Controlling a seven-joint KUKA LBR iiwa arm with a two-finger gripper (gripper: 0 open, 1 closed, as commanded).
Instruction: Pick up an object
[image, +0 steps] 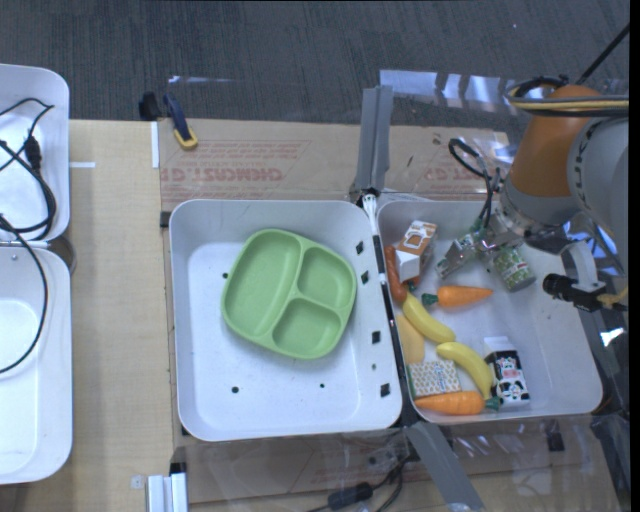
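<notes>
Across the bench from the left, the left bin (200, 300) bears a green divided plate (290, 293), well apart from the arm and no likely trouble. Right of the divider, the right bin (560, 390) is crowded: a small carton (413, 250) at the top, two bananas (428, 322) below it, a carrot (465, 296) pointing toward the centre, a second carrot (450, 403) along the near wall, a patterned packet (433, 378) and a black-and-white carton (509, 378). No single target is marked; any of these would serve.

The gripper (462, 255) hangs low over the upper middle of the right bin, its metal fingers splayed apart and holding nothing, just beside a speckled green object (514, 268) and just above the first carrot. The arm (565, 150) leans in from the upper right, wrist tipped down and toward the left.

The chief risk, as I judge it, is closing on bare floor between the items, since the tips sit in a gap. A second is nudging the carrot or the small carton aside, for both lie near the fingertips.
</notes>
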